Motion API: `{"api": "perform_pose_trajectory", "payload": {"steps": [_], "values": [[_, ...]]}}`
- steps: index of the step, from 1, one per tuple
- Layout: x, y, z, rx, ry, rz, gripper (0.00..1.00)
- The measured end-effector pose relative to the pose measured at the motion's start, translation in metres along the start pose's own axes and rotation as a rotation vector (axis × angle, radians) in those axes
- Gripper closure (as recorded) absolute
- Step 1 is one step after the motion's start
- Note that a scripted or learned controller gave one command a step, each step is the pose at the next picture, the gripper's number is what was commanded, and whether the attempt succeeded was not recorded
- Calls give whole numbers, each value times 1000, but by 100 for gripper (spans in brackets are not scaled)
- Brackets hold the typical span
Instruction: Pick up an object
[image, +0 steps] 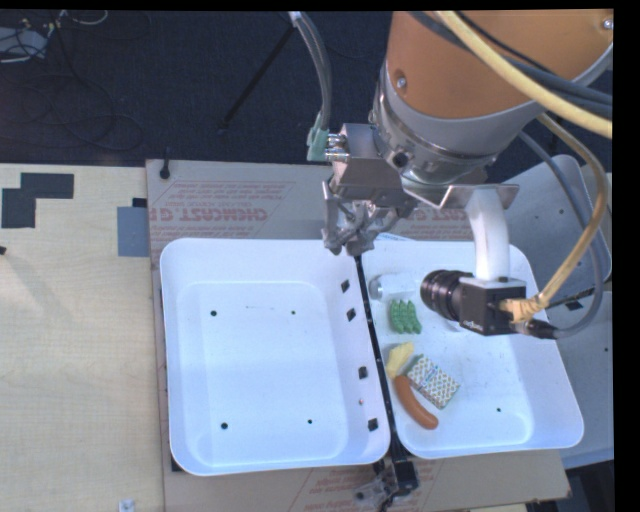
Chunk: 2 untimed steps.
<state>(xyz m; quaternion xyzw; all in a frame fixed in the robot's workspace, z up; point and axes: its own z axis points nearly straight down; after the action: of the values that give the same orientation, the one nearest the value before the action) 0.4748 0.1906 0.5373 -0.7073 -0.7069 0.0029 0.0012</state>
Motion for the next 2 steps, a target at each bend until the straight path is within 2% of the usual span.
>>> {"api": "perform_pose_trajectory", "payload": {"steps": [2], "values": [[3,1,-18,8,-3,-13,100]]}}
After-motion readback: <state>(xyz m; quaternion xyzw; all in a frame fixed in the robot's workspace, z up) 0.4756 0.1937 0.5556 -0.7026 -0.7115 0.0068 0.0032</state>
